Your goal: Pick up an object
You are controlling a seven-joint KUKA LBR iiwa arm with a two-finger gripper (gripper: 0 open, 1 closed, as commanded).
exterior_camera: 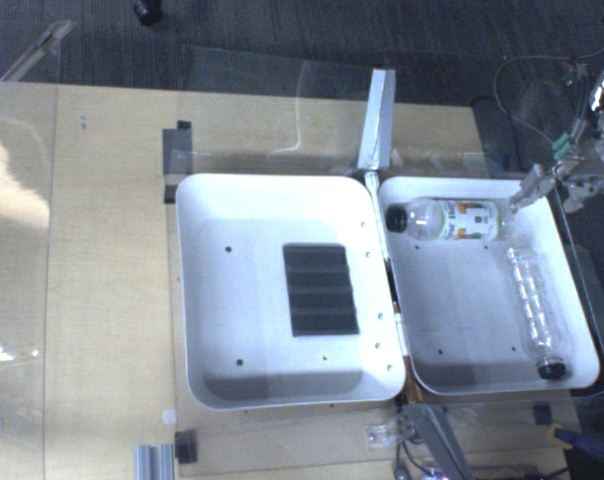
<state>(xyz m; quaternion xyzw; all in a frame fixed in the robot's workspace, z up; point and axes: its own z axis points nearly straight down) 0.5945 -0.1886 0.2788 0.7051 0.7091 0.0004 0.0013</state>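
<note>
A black ribbed rectangular block lies flat in the middle of the left bin. In the right bin, a clear bottle with a black cap and a white, orange and green label lies on its side along the far wall, cap pointing left. A second clear, unlabelled bottle lies along the right wall, its dark cap toward the near corner. My gripper hangs over the far right corner of the right bin, just right of the labelled bottle's base, with nothing visibly held.
A metal divider post rises behind the seam between the bins. Cables and hardware crowd the far right by the arm. A clear panel covers the bench at left.
</note>
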